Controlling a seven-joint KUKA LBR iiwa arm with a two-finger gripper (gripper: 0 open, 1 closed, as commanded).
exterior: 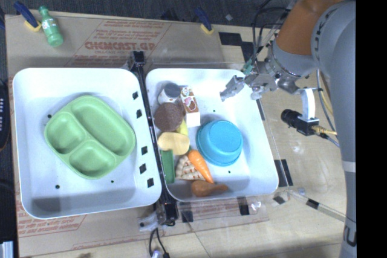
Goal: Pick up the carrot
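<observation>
My fingers hang over the upper right part of the right bin, tips pointing left; whether they are apart or together I cannot tell from this slant, but nothing sits between them. The carrot lies well apart from them, low in the same bin, tilted, just below the blue bowl, beside a waffle-like piece and above a brown piece of food. I judge this the approach step: the pick has not begun. Next I need to travel down and left past the bowl, then line up across the carrot's narrow body without nudging its neighbours. My arm reaches in from the right, wrist bent toward the bin. The left bin holds a green divided plate.
</observation>
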